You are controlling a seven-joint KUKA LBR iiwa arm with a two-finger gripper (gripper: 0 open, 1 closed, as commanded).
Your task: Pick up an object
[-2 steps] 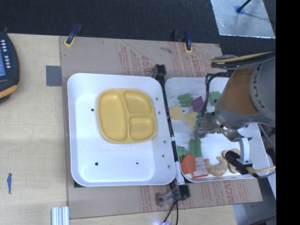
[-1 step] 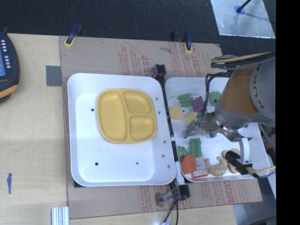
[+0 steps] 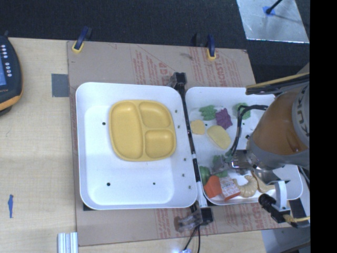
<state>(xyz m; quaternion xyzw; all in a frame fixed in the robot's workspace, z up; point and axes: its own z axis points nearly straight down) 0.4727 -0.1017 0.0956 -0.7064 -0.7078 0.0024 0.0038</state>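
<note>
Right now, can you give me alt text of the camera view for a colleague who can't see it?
The grey and orange arm reaches from the right over the right bin, which holds small toy foods, its hand low among them. The left bin holds a yellow divided plate.

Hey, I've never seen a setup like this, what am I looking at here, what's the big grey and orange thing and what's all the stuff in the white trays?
The picture comes from one camera fixed above a bench, looking down at a slant. The grey and orange thing is a robot arm reaching in from the right. Its end effector hangs low over the right bin; I can't tell whether it holds anything. That bin holds small toy foods: a purple piece, a green piece, two pale yellow pieces, an orange-red one. The left bin holds a yellow divided plate.
</note>
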